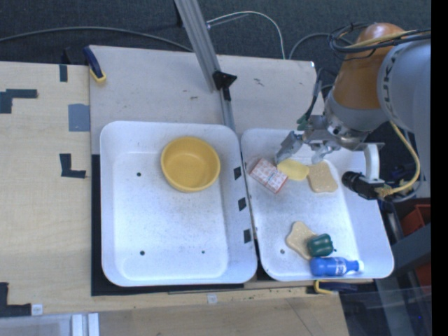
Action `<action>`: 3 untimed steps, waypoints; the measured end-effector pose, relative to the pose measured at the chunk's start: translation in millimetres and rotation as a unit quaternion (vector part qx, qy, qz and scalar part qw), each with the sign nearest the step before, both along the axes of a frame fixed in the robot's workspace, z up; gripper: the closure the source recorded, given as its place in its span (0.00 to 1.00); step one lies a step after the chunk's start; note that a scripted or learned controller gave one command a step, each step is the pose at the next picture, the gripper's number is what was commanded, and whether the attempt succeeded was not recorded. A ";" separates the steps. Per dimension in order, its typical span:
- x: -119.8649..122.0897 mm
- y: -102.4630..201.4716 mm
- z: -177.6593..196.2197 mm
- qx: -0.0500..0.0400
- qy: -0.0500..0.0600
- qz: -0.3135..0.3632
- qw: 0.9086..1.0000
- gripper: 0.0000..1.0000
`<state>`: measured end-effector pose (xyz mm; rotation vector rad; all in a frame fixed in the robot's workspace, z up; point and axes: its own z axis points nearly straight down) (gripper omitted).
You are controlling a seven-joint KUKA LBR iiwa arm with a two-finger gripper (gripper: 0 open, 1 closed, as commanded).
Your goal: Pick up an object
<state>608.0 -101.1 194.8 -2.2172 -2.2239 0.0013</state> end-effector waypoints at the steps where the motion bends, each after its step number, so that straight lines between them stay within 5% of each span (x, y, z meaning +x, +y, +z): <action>1: 0.0 -0.1 0.1 0.000 0.000 0.000 1.000 0.00; 3: 6.0 6.3 -89.8 0.000 0.003 0.000 1.000 0.00</action>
